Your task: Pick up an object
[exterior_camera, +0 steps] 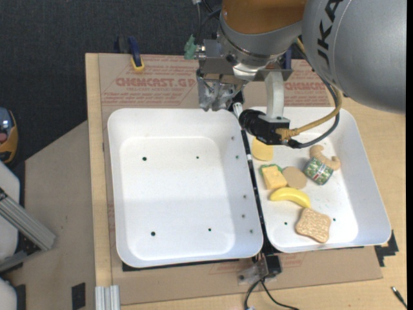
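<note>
The gripper [218, 97] hangs at the upper middle of the frame, above the back rim where the two bins meet, and from this angle I cannot tell how it is set. Nothing visible in it. All the candidates sit in the right bin [361, 173]: a pale yellow block [262, 149], a cheese wedge [273, 175], a banana [290, 197], a slice of toast [313, 225], a green can [318, 170]. The left bin [129, 173] is not where the action is. The risk: these pieces crowd together near the dividing wall, so a descent could clip the rim, or land between two items and shove them apart. The flat toast and the curved banana look prone to slipping.
</note>
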